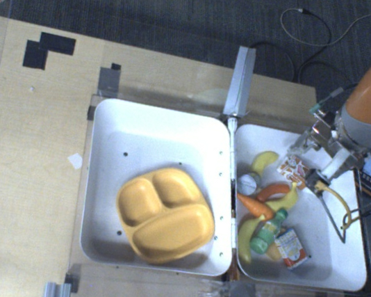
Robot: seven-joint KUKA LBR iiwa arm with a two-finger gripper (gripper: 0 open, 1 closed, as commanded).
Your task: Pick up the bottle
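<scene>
In the camera view, the small green plastic bottle (268,234) lay tilted in the right-hand white bin (334,271), wedged among an orange carrot (255,206), yellow bananas (246,238) and a red-and-white carton (291,245). The two-finger gripper (313,162) hung over the bin's upper part, well apart from the bottle; whether it was parted or closed, I could not tell. Crowding was the risk: a descent might catch a banana or nudge the bottle aside.
</scene>
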